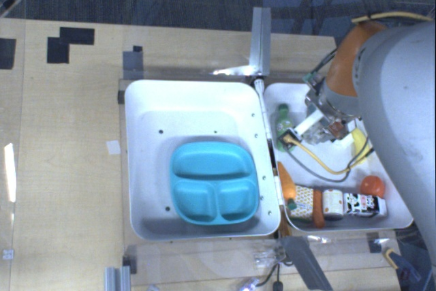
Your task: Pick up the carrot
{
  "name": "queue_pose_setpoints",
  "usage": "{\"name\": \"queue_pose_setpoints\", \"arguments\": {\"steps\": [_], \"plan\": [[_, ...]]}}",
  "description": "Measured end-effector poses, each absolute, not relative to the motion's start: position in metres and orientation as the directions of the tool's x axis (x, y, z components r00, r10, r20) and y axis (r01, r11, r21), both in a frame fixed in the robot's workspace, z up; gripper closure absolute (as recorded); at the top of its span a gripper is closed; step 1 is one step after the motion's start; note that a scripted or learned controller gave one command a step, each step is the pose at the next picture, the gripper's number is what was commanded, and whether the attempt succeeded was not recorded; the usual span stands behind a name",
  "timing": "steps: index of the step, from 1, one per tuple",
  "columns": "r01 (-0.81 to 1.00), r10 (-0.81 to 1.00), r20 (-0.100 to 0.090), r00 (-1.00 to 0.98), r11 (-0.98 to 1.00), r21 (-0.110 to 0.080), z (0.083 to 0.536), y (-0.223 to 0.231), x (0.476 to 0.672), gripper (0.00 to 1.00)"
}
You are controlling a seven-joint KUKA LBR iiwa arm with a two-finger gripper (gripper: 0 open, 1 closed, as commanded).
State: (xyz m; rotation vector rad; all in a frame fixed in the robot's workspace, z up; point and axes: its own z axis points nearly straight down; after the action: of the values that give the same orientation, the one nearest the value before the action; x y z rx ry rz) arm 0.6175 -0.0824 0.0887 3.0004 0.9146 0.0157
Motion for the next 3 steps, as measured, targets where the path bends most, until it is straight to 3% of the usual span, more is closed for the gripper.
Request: {"name": "queue_pose_setpoints", "arguments": {"steps": [1, 2, 3], "plan": [[0.437, 0.437, 0.013, 0.900, -0.900, 0.007, 0.090, -0.089, 0.526, 1.00], [0.206, 0.206, -0.003, 0.978, -0.978, 0.000, 0.182, -0.057, 0.604, 1.00], [0.203, 0.203, -0.005, 0.979, -0.979, -0.001, 0.181, 0.006, 0.560, 1.00]]}}
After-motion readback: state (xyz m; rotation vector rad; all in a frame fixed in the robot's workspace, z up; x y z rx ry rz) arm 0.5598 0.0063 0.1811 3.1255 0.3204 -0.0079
